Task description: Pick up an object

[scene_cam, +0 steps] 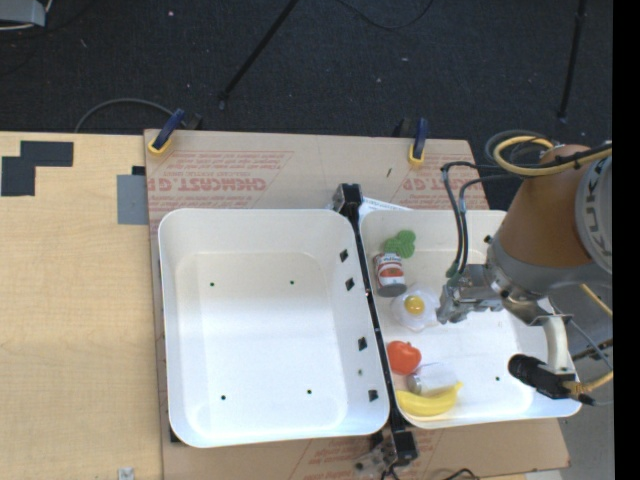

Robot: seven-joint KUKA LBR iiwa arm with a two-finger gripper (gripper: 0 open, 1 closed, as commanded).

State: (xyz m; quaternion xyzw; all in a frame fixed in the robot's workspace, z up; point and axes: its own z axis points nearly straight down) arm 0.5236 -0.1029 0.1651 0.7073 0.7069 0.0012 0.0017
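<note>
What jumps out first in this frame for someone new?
The arm, grey with an orange band, comes in from the right, its gripper low over the right bin. All the colour sits along that bin's left side: a green thing, a can, a red thing and a banana. The left bin is a plain white expanse.

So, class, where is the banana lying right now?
The banana lies in the right bin, at its near left corner, just below the red tomato-like object and close to the divider between the bins.
</note>
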